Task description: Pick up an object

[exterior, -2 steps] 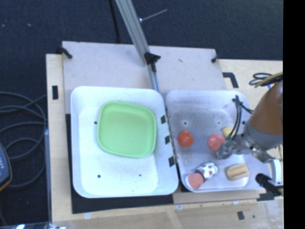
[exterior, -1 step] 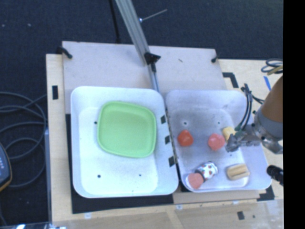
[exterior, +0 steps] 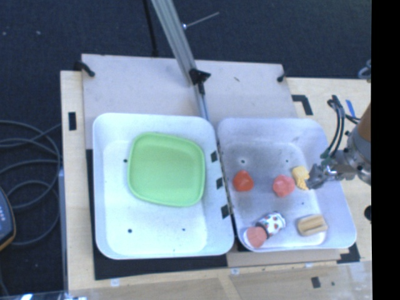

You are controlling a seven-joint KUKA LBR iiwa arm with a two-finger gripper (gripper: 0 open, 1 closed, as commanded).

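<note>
In the right half of the frame lie six small things: an orange-red round piece (exterior: 243,181) at centre, a red round piece (exterior: 283,185) to its right, a yellow lump (exterior: 300,177) just beside that, a red-and-white patterned item (exterior: 272,223) lower down touching a red disc (exterior: 255,235), and a tan bread-like block (exterior: 311,224) at lower right.

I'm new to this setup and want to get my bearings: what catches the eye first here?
The big green plate lying in the left bin stands out most. The right bin holds a scatter of small things, among them two red pieces and a tan block. At its right edge the gripper sits next to a yellow piece.
</note>
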